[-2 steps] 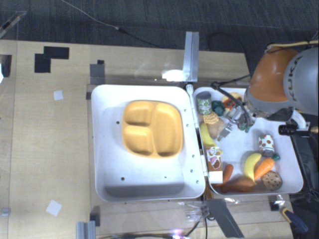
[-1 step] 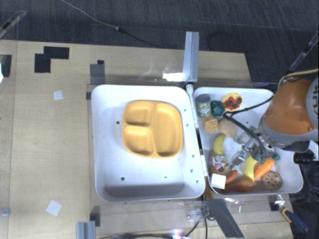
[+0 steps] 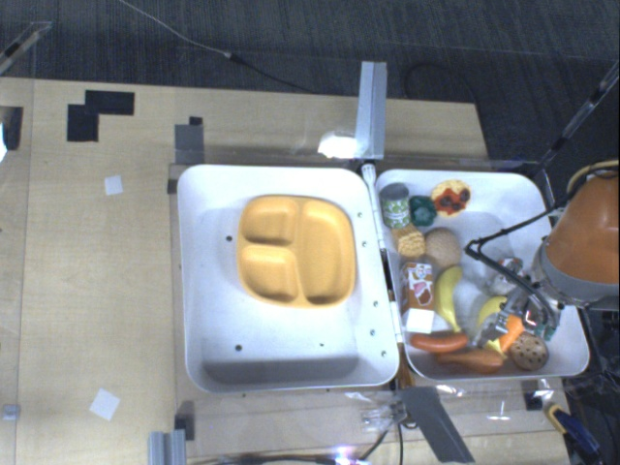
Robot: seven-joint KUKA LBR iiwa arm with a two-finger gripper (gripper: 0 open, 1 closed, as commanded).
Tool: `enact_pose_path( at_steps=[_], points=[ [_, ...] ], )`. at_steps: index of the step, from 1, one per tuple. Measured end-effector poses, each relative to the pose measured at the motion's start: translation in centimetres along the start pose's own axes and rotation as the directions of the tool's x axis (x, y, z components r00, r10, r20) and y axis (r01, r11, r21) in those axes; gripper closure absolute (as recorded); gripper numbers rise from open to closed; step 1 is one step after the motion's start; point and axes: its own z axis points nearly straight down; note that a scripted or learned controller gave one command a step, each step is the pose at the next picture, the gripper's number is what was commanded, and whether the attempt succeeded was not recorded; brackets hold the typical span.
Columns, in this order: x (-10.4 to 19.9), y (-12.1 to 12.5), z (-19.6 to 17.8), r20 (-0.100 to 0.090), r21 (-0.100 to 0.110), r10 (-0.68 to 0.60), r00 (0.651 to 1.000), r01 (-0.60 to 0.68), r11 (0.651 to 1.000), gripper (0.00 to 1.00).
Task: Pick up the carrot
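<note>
Low in the right bin (image 3: 572,356), the tool (image 3: 506,325) touches the carrot (image 3: 511,332); grip unclear.

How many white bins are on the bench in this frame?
2. The left bin holds a yellow divided plate; the right bin holds the toy food, and the hand is in it.

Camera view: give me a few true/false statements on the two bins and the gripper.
1. The yellow divided plate lies in the left bin. True.
2. The gripper hangs over the left bin. False: it is over the right bin, near its front corner.
3. The banana lies in the right bin. True.
4. The carrot sits on the yellow plate. False: it is in the right bin, right at the gripper.
5. The food is spread evenly across both bins. False: it is crowded into the right bin.
</note>
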Motion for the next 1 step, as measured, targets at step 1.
enact_pose_path(
  at_steps=[1],
  points=[
    [-3.73,7.91,0.13,-0.002,0.002,0.213,0.977,-0.213,0.977,0.00]
  ],
)
